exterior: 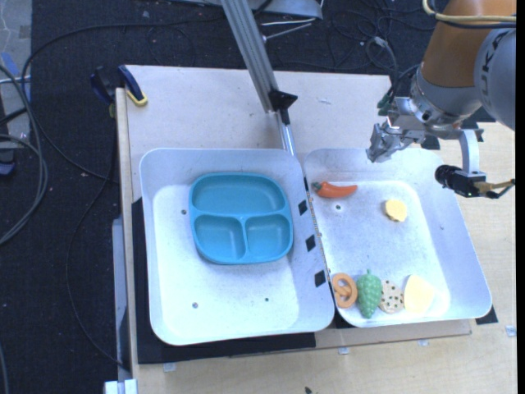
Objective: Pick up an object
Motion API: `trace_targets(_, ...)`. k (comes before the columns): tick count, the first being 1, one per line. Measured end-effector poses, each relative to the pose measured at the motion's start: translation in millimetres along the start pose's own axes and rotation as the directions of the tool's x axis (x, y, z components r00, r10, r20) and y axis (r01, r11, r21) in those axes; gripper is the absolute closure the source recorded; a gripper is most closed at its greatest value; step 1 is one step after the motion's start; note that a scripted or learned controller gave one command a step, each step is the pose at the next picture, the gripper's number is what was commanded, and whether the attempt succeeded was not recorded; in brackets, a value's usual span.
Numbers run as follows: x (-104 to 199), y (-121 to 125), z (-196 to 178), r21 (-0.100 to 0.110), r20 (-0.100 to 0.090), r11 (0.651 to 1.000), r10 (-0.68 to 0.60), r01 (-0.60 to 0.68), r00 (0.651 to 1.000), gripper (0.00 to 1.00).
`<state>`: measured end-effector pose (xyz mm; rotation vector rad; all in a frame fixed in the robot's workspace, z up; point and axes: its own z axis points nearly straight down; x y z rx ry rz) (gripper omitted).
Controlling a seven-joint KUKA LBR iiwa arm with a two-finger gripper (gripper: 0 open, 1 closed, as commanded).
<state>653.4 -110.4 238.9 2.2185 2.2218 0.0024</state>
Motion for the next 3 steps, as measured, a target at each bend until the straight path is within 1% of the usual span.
trace_targets(1, 50.9, -7.9, -6.9, 0.002, -0.002, 1.000, -0.005, 0.005, 1.000, 1.00)
trace_targets(2, 106.9, -29.9, 4.5, 0.005, -0.002, 1.000, -0.006, 0.006, 1.000, 1.00)
trace_targets(3, 169.8, -45.1, 5.5, 0.005, -0.002, 1.000, -0.007, 0.007, 1.000, 1.00)
